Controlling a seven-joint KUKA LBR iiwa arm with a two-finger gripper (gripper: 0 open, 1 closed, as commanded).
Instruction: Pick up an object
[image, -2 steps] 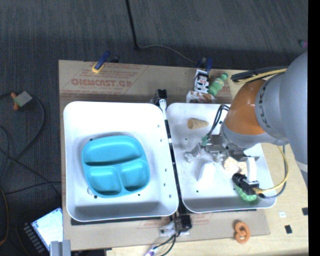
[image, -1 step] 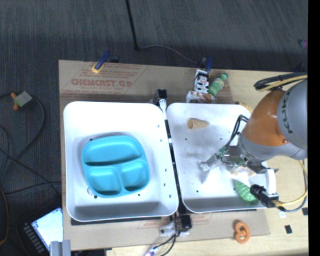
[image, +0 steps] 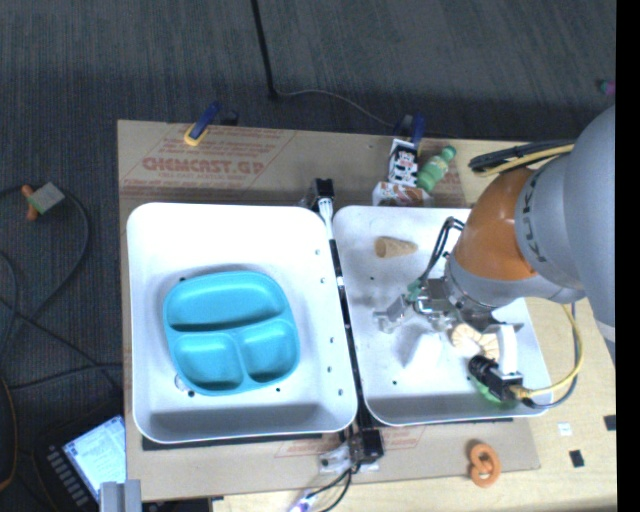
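tan cone (image: 396, 246) up-left of end effector (image: 402, 310)

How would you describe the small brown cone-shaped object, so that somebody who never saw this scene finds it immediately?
Look at the right white bin, the one where the arm reaches in. Near its far edge, up from the gripper, lies a small tan cone on its side, alone on the white floor. The other things in that bin sit lower, under the arm.
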